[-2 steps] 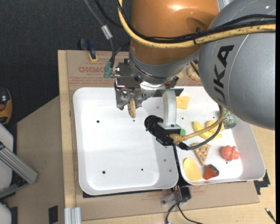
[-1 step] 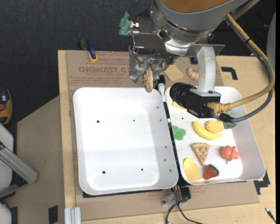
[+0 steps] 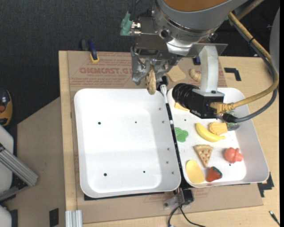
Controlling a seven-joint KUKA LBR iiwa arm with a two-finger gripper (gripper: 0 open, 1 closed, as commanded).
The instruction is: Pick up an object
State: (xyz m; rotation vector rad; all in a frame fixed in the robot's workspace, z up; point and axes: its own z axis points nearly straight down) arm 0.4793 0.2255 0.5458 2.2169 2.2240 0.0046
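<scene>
Tool point(image 3: 153, 79) above the back edge of the bins, gripping a small tan object point(image 3: 151, 81).

The fingers are narrow around it, over the left bin point(image 3: 88, 146). In the right bin point(image 3: 253, 164) lie a banana point(image 3: 206, 133), a waffle piece point(image 3: 203, 154) and a strawberry point(image 3: 214, 174).

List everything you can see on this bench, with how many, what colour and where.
bins: two, white, side by side on the bench
banana: one, yellow, right bin, middle
corn: one, yellow, right bin, touching the banana
green toy: one, green, right bin, by the left wall
waffle slice: one, tan, right bin, lower middle
strawberry: one, red, right bin, front
yellow oval: one, pale yellow, right bin, front, beside the strawberry
pink toy: one, pink-red, right bin, right side
clamp: one, blue and yellow, back edge of the board
claw: one, metal, above the back rim between the bins, a tan piece between its fingers
arm: one, grey with orange band, top
</scene>
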